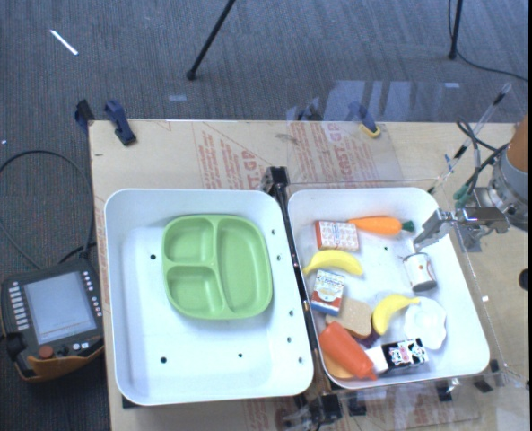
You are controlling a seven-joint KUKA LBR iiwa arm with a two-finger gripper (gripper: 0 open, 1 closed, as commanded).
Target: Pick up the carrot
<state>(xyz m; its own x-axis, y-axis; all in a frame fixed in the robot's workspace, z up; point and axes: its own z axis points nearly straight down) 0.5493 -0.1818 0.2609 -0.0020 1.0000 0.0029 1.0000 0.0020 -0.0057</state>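
Carrot, orange and tapered with a green stub [377, 225], lies at the far side of the right white bin [477, 332], just beside a small red printed carton [336, 235] whose lettering is too small to read. Two-finger gripper [430, 231] hangs near the carrot's green end, apart from it; finger state cannot be determined. Red lettering on the cardboard bench sheet [248, 155] is reversed and unreadable.

I saw a grey arm [514, 187] with an orange band [519, 146], thin cables [477, 146] trailing along it, and a pale metal gripper [431, 229].
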